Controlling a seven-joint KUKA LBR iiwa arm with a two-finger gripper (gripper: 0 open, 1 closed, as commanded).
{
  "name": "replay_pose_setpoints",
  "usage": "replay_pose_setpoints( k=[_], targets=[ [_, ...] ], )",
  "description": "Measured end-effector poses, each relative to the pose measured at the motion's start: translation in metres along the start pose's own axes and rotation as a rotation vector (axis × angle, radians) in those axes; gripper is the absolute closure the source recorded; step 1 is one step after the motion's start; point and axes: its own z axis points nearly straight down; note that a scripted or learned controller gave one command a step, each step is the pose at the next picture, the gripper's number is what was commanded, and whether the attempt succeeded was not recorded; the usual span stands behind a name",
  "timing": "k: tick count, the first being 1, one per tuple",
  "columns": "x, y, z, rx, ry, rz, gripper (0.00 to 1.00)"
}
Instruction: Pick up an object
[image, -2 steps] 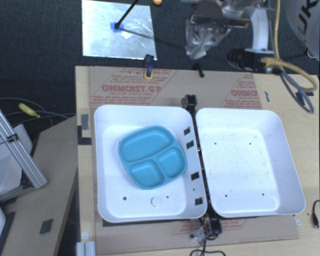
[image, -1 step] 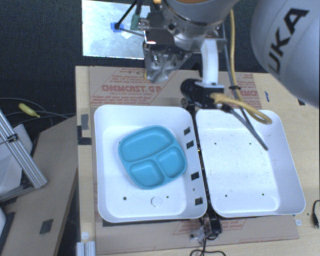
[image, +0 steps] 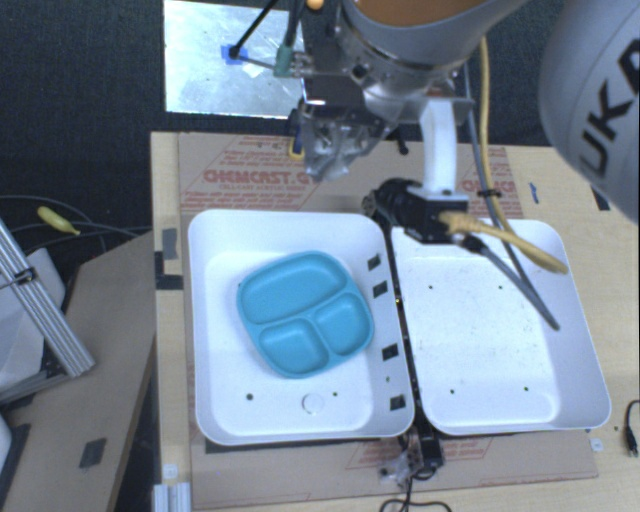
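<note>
Blue divided plate (image: 303, 312) in left bin (image: 215, 330)

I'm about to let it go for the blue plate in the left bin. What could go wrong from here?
1. The blue plate lies flat and wide in the left bin, so two fingers may find no edge and slip off its low rim.
2. The end effector sits above the bench beyond the bins, so the descent must clear the bin's far wall.
3. The yellow cable and grey cable trail across the right bin and could snag.
</note>
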Motion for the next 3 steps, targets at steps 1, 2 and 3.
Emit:
replay_pose_setpoints(
  k=[1, 2, 3],
  targets=[
    [-0.026, -0.039, 0.001, 0.002, -0.001, 0.005, 1.0],
    [-0.025, -0.037, -0.011, -0.002, 0.001, -0.003, 1.0],
    [-0.053, 0.019, 0.041, 0.001, -0.003, 0.008, 1.0]
  ],
)
